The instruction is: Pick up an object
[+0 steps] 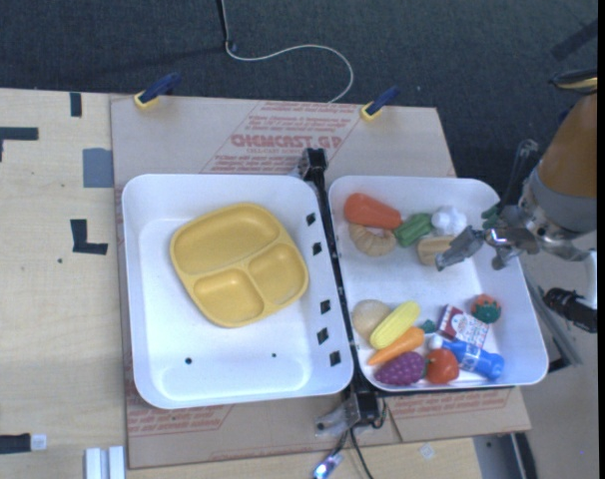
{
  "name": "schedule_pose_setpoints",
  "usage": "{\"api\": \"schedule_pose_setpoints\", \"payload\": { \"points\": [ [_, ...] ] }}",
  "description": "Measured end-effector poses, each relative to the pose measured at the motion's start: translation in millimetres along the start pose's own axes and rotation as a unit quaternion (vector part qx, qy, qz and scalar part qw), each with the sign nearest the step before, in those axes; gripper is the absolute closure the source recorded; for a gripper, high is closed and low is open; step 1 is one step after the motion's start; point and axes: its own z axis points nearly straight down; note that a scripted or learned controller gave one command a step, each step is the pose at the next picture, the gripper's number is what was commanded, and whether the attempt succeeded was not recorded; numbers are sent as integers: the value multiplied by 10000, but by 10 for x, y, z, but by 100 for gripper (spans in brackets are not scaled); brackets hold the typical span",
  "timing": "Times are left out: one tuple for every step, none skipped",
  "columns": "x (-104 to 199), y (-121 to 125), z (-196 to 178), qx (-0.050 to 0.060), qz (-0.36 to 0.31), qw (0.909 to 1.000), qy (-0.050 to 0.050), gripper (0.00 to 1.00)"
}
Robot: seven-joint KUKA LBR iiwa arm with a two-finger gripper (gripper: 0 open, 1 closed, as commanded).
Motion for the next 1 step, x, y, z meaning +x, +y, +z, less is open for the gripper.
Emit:
{"api": "schedule_pose_setpoints", "payload": {
  "points": [
    [520, -127, -2691, -103, -23, 9999, -19, 0]
  ]
}}
